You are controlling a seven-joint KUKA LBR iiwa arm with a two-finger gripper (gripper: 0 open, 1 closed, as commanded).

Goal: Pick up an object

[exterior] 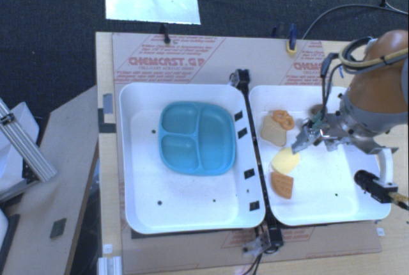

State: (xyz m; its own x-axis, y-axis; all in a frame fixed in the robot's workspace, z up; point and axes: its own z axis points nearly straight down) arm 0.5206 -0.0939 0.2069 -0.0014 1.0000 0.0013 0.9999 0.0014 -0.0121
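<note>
While the gripper hangs low in the right bin, risks below.

Setup: two white bins side by side; left bin (137, 203) holds a blue divided plate (196, 138); right bin (332, 206) holds four small food pieces in its left half.

Targets: orange pretzel piece (282, 118) far; tan bread piece (274, 133) touching it on the near side; pale yellow round piece (285, 161) nearer; orange wedge (282, 185) nearest, just beside the yellow one.

Gripper: gripper (300, 139) sits right of the tan bread piece and just far of the yellow piece, tips pointing left and down. Nothing seen between the fingers; open or closed, cannot tell at this size.

Arm: grey arm with orange band (386, 69) reaches in from the right, over the right bin's far right part.

Risk 1, clutter: pieces are tightly packed, so closing here probably pinches two at once or none, and shoves a neighbour aside.

Risk 2, aim: tips look to be between bread and yellow piece, not centred on either; likely grabs air or clips an edge.

Risk 3, slip: yellow piece looks rounded and smooth; it likely squirts out or rolls toward the wedge.

Risk 4, wall: pieces sit near the divider (252, 152) between bins; a push left could jam them against it.

Progress: nothing lifted yet, by my read.
</note>
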